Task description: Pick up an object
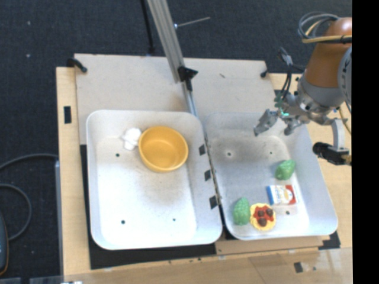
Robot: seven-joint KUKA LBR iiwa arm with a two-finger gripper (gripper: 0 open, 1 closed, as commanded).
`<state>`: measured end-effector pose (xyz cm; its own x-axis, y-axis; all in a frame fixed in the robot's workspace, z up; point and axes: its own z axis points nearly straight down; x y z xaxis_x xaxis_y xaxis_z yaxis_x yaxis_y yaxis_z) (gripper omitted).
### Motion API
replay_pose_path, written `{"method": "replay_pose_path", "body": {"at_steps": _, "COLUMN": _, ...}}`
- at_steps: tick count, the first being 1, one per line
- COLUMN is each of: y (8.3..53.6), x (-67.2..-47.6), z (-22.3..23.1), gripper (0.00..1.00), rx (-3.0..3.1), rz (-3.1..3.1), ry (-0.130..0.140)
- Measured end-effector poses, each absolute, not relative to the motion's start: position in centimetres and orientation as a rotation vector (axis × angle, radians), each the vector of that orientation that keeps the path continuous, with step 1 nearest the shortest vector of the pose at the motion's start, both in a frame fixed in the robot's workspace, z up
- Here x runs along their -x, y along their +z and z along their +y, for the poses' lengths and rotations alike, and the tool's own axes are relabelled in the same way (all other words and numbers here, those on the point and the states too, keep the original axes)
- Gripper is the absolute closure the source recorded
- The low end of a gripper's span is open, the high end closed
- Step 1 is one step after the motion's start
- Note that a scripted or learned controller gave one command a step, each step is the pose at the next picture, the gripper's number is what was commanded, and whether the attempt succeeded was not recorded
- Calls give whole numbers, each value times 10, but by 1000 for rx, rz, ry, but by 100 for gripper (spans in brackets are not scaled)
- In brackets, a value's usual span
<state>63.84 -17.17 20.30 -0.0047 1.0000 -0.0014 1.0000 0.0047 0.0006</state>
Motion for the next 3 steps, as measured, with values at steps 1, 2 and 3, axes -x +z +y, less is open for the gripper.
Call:
{"method": "replay_pose_path", "body": {"at_steps": 1, "y": 145, "x": -634, "z": -182, "gripper": 0, "rx": -2223, "rz": 2221, "ry": -8}}
{"method": "replay_pose_path", "body": {"at_steps": 2, "y": 100, "x": -634, "z": -183, "gripper": 0, "rx": -2223, "rz": 2219, "ry": -6}}
{"method": "replay_pose_path", "body": {"at_steps": 3, "y": 113, "x": -635, "z": -184, "gripper": 100, "rx": -2218, "rz": 2216, "ry": 0}}
